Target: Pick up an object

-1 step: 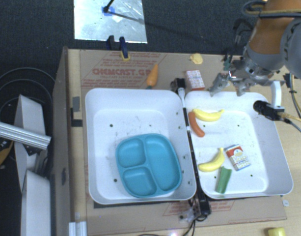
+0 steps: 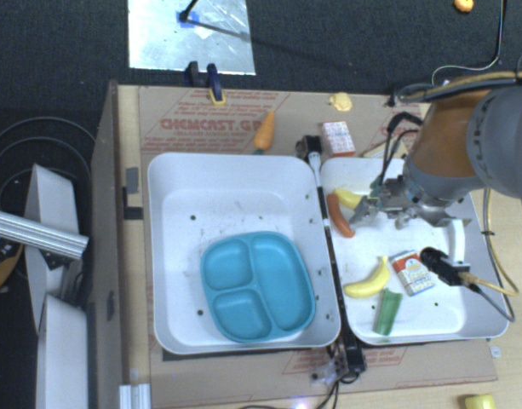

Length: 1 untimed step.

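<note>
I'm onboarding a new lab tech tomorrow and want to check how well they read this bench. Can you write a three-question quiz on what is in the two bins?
1. True or false: the blue divided plate lies in the right bin.
2. Which item lies closest to the green block?
A. the carrot
B. the banana
C. the blue clamp
3. Fill in: the pincer is over the ____ bin, near the red sausage.

Key:
1. False; it lies in the left bin.
2. B
3. right
</note>
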{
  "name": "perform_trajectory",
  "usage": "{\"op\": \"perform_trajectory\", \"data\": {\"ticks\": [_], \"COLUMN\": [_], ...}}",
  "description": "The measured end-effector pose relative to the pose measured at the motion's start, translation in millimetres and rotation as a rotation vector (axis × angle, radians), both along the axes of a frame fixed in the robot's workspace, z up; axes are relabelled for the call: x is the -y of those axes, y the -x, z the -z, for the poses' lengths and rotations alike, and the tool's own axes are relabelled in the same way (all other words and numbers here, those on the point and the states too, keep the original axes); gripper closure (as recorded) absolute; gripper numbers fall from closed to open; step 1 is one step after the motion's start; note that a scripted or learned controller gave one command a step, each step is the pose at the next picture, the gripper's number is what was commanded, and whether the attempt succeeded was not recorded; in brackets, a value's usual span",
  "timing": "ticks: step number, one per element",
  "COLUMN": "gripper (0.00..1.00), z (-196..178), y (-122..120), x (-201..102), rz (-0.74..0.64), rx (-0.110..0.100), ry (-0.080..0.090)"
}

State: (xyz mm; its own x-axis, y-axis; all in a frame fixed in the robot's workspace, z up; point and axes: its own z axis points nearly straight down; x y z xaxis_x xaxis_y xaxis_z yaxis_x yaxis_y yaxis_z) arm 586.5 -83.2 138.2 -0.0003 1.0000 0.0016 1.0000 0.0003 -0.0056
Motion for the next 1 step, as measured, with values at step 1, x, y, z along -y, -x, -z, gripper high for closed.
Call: {"op": "perform_trajectory", "data": {"ticks": [1], "gripper": [0.0], "z": [54.4], "y": [45.5], "x": [3.5], "rz": [0.0], "rx": [0.006], "ry": [0.001]}}
